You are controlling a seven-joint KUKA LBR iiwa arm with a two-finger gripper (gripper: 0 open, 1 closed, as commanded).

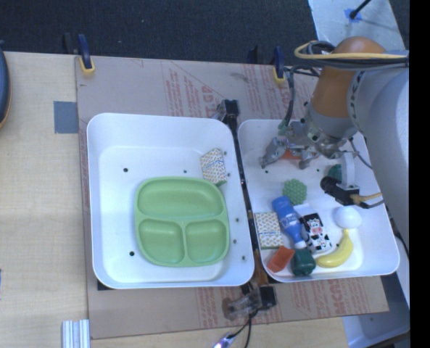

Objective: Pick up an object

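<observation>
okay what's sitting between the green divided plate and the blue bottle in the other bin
In the camera view, between the green divided plate and the blue bottle lie the two bins' adjoining rims and a small patterned box.

The arm (367, 85) hides the right bin's (378, 263) far corner; an orange thing (293, 153) beneath it stays unidentifiable.

A light wooden bench top (33, 216) fills the lower part of the camera view, with a brown cardboard sheet (164, 85) printed with faint red lettering laid over it and held at its far edge by blue clamps (86, 55). Beyond the bench the floor (164, 9) is dark, almost black. A square of grey tape (65, 117) sticks to the wood left of the cardboard.
</observation>
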